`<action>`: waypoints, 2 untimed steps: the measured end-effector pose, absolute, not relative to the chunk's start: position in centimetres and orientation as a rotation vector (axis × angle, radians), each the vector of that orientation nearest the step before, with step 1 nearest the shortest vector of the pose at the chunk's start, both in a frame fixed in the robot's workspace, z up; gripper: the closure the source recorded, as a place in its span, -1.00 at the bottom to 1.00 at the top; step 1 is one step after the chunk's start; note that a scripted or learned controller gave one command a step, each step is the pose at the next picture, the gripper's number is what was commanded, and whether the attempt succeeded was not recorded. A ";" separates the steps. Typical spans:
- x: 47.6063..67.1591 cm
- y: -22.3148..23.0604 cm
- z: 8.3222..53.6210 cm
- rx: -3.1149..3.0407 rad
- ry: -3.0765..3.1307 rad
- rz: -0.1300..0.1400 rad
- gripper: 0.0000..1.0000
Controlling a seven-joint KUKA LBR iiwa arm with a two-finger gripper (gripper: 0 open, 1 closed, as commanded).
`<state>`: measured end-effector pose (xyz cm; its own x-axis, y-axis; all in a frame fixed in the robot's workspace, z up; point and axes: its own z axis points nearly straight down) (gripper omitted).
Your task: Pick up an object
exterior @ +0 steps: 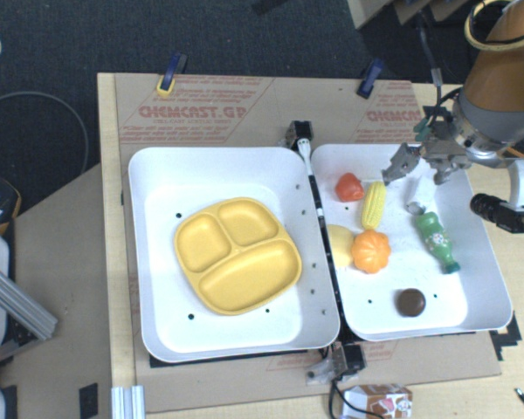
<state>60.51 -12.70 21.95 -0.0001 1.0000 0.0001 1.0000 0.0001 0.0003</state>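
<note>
The right bin [476, 308] holds a red piece [349, 187], a corn cob [374, 204], an orange pumpkin-like toy [371, 251], a pale yellow item [339, 244] beside it, a green bottle [435, 237] and a brown round piece [410, 301]. My gripper [417, 168] hangs over the upper part of this bin, its fingers spread open with nothing between them. It stands just right of the corn cob and above the green bottle.
The left bin [153, 234] holds a yellow sectioned plate [237, 253]. Clamps [168, 75] sit on the board's far edge. A black divider [314, 208] runs between the bins. The arm's orange band [499, 68] is at the upper right.
</note>
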 end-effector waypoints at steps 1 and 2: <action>59.4 -10.5 18.1 2.223 2.228 -0.004 -1.00; 56.0 -6.1 26.1 2.214 2.224 0.007 -1.00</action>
<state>55.98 -6.06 26.10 -0.0046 1.0000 0.0009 1.0000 0.0046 0.0054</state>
